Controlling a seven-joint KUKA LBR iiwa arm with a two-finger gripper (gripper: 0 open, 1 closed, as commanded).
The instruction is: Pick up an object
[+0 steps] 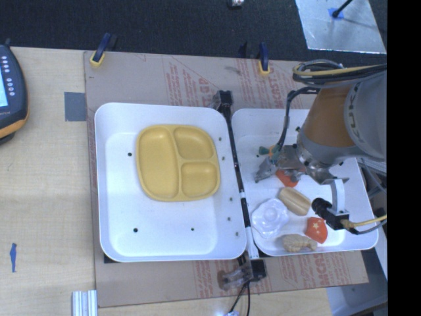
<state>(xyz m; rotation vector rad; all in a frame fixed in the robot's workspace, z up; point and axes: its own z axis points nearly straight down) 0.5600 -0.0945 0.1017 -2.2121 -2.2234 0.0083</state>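
Observation:
The grey arm with its orange band [329, 120] reaches into the right bin [250, 127] from the right. Its gripper [271, 166] hangs low over the bin's middle, pointing left and down. A small red-orange piece [287, 177] lies right beside the gripper tip, partly hidden under the wrist. A small green item [264, 151] sits just above the tip. Nearer the front lie a tan bun-like roll [294, 201], a clear plastic cup [270, 217], a red tomato-like piece [316, 230] and a beige lump [297, 243].
The left bin [112, 196] holds a yellow divided plate [177, 161]. A black cable with a yellow end [342, 222] trails from the arm over the right bin's front right. A handheld pendant [10, 91] lies at the bench's left edge.

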